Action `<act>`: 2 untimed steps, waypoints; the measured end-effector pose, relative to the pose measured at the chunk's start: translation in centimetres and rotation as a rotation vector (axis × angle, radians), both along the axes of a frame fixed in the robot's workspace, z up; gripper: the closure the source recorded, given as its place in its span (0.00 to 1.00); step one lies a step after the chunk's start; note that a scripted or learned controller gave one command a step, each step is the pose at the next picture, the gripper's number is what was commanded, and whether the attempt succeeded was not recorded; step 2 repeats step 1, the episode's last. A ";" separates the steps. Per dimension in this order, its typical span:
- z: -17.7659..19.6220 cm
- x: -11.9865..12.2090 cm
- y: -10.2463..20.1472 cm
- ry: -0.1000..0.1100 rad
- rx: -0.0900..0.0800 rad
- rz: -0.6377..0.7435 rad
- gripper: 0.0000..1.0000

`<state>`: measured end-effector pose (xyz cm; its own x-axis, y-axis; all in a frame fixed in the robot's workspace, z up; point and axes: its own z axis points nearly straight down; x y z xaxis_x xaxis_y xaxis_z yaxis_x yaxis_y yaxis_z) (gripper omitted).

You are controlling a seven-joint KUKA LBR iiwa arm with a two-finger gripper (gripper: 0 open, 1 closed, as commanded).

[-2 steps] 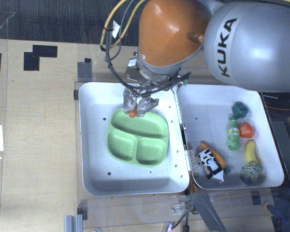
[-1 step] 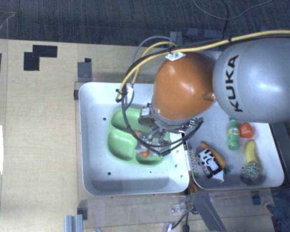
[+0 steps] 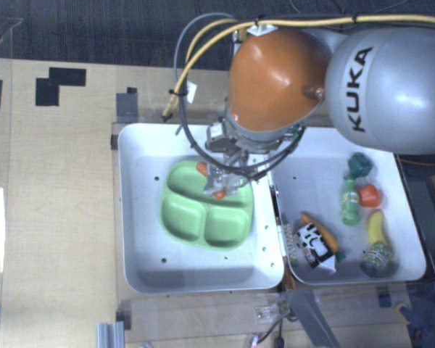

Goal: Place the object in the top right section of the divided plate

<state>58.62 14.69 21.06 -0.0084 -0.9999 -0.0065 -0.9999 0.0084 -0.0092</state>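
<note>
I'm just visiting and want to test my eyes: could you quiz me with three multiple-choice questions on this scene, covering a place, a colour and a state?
1. Which bin holds the divided plate?
A. left bin
B. right bin
C. neither

2. What colour is the plate?
A. blue
B. green
C. red

3. Where is the gripper?
A. over the plate
B. over the right bin
C. off the bench

Answers: 1 A, the plate lies in the left bin. 2 B, it is pale green. 3 A, it hangs above the plate's upper part.

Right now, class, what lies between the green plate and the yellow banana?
From above: the bins' meeting walls, then a carrot and a green bottle.
</note>
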 end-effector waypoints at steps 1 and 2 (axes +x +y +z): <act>1.3 0.2 0.2 -0.008 0.006 -0.003 1.00; 1.3 0.2 0.2 -0.008 0.006 -0.003 1.00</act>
